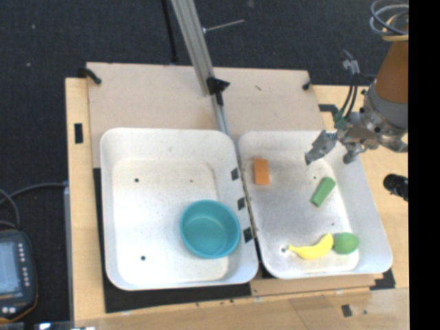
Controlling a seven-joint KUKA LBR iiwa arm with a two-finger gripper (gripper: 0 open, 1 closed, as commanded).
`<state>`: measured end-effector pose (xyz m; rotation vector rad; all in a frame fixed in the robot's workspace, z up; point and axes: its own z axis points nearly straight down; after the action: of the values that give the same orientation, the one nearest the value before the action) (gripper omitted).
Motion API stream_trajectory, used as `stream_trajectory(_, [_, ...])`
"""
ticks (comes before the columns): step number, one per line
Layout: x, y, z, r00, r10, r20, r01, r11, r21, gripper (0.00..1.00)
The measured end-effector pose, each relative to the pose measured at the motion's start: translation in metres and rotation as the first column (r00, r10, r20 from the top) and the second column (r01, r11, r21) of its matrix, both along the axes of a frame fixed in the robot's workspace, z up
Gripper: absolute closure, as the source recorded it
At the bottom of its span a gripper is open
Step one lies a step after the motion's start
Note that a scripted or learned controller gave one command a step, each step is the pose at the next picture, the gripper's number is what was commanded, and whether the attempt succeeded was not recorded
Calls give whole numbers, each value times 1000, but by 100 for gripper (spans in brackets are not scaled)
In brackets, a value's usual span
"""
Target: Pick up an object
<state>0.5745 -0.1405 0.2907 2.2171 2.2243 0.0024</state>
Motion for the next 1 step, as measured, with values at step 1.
stream_trajectory(1, [0, 0, 0, 1000, -1, 0, 1, 1000, 0, 0])
